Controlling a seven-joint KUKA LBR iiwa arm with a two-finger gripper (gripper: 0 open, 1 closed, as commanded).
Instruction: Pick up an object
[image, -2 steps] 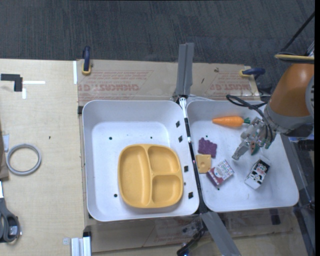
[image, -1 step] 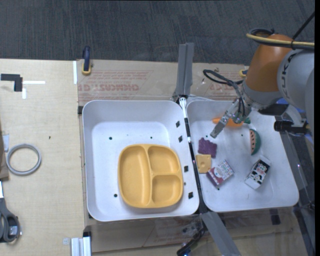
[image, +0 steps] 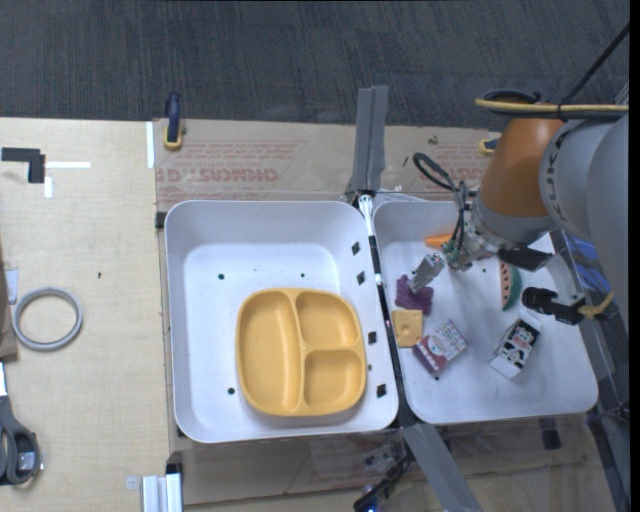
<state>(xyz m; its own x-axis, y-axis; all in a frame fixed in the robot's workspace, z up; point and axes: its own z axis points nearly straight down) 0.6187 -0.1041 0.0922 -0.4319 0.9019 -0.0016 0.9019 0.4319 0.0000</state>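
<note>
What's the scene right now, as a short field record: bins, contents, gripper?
left bin: yellow divided plate
right bin: purple toy, yellow block, pink packet, black-and-white carton, watermelon slice
gripper: in the right bin, by the purple toy's upper edge
grasp: none visible

The claw (image: 430, 270) half hides an orange thing (image: 436, 241); the left edge crops scissors (image: 17, 452).

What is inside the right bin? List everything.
A purple toy, a yellow block, a red packet, a black-and-white carton and a watermelon slice. An orange piece is half covered by the arm, so its shape is unclear. The hand is beside the purple toy.
</note>
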